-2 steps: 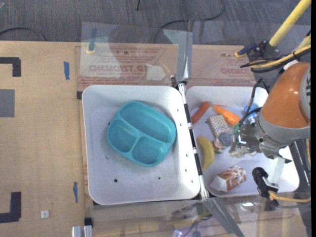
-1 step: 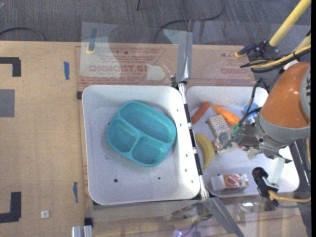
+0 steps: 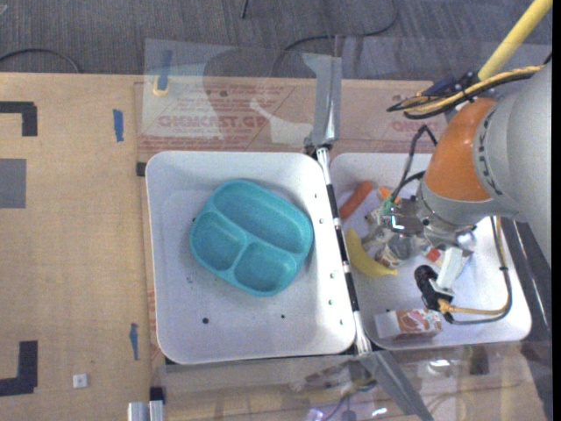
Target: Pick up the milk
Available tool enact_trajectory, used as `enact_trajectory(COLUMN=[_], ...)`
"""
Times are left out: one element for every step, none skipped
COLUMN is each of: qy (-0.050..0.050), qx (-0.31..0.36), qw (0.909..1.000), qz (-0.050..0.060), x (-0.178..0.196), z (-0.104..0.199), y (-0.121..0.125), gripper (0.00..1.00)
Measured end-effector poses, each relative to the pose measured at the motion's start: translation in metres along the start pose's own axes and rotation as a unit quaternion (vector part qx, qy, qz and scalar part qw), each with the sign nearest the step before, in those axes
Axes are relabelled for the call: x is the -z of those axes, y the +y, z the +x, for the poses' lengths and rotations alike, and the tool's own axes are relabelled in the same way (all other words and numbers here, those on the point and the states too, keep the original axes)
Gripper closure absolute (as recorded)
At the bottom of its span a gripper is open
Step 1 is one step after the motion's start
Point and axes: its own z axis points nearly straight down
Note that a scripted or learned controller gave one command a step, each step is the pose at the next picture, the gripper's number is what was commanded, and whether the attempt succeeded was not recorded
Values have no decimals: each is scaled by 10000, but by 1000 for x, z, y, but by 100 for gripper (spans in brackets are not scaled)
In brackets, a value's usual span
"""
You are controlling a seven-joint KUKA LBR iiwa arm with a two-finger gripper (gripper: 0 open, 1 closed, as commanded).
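Even, fairly bright overhead light is washing across the scene, leaving the two white bins (image 3: 166,261) looking slightly overexposed while the teal divided plate (image 3: 252,236) is throwing only a faint, soft shadow onto the bin floor beneath it. A transparent sheet (image 3: 237,95) standing behind the bins is catching pale glare and hazy reflections that are veiling the cardboard (image 3: 263,121) behind it. The whole picture is looking a little soft and grainy, with fine detail smearing around the cluttered right bin and the arm (image 3: 491,156) near the right edge blurring slightly.
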Motion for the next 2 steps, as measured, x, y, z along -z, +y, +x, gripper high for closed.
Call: enact_trajectory(qy=[-4,-3], qx=[17,-286], qw=[10000,9996], qz=[10,1], x=[8,167], z=[1,-49], y=[1,7], gripper=[100,100])
